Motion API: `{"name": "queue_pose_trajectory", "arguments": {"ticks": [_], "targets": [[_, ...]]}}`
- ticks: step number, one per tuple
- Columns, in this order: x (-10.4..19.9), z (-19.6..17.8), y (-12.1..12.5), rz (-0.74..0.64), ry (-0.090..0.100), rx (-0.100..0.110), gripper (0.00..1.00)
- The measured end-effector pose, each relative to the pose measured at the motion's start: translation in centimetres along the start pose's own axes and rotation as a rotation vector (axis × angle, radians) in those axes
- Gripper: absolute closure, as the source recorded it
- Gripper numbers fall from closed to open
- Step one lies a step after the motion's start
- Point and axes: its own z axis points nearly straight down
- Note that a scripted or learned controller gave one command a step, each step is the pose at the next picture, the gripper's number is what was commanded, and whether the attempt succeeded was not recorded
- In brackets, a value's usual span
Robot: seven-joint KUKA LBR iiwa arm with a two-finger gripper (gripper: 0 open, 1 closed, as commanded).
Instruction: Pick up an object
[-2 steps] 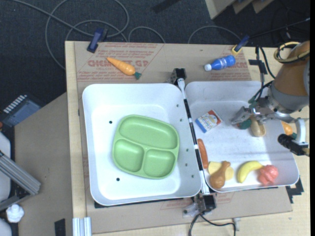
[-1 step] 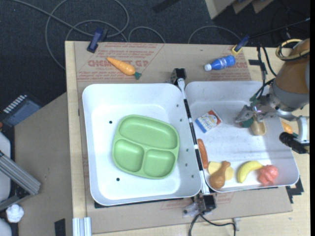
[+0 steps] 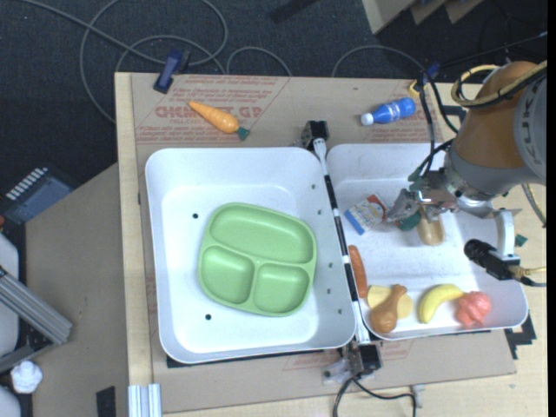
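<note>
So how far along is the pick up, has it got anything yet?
Nothing looks lifted yet. The hand is down in the right bin over a small cluster of items, next to a tan bottle-shaped object, but I can't tell if anything is between its fingers. The banana, pear and pink toy lie untouched near the bin's front edge. Grasping and lifting remain.

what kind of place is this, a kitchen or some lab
Most likely a robotics lab bench, not a kitchen. A grey and orange robot arm reaches over two white bins, toy food such as a banana lies in one, and loose cables trail across the dark carpet behind.
</note>
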Motion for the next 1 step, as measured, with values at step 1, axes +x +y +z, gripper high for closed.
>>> {"name": "queue_pose_trajectory", "arguments": {"ticks": [1], "targets": [[7.62, -6.86, -0.89, -0.001, 0.000, -0.002, 1.00]]}}
